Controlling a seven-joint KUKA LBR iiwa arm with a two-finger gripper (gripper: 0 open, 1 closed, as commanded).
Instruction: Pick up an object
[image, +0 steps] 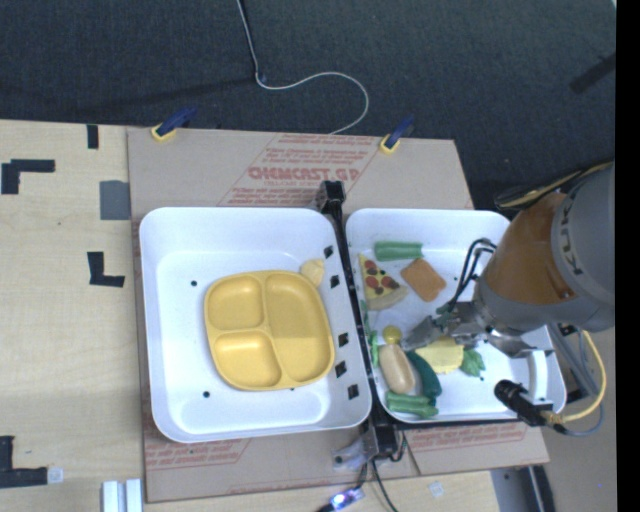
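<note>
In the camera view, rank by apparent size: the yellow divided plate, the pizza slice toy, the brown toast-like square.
1. Yellow divided plastic plate, by far largest.
2. Pizza slice toy and brown toast-like square: too alike to rank.

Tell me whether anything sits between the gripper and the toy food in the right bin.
Nothing visible does. The gripper is already low inside the right bin, right at the crowded pile: a yellow piece just below it, the hot dog to its left, the pizza slice farther up.
</note>
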